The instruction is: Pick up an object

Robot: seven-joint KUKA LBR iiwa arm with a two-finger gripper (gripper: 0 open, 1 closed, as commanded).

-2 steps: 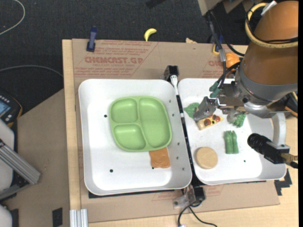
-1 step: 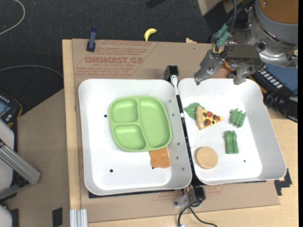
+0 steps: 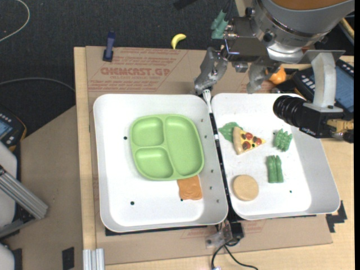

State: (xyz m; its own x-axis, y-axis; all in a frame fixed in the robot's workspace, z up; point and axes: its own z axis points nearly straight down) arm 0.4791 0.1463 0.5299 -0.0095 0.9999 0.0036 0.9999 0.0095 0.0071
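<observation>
One "CHEMCAST" cardboard sheet [image 3: 140, 69] under both white bins [image 3: 112, 151].

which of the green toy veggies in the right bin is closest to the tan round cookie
The asparagus bundle in the middle of the right bin, just right of and above the cookie. The other green bundle and the leafy piece by the pizza slice lie farther up.

Arm [image 3: 306, 7] running off the top edge; upper links cut away. Claw [image 3: 230, 72] sitting in shadow above the bins' far rim, its state not readable. Orange piece [image 3: 190, 189] lying partly tucked under the green tray's [image 3: 166, 146] near edge. Small orange object [image 3: 277, 76] peeking out behind the wrist, mostly hidden, identity unclear. Counter [image 3: 349, 167] being cropped by the right edge. Grey equipment [image 3: 14, 201] at left getting cut by the frame.
</observation>
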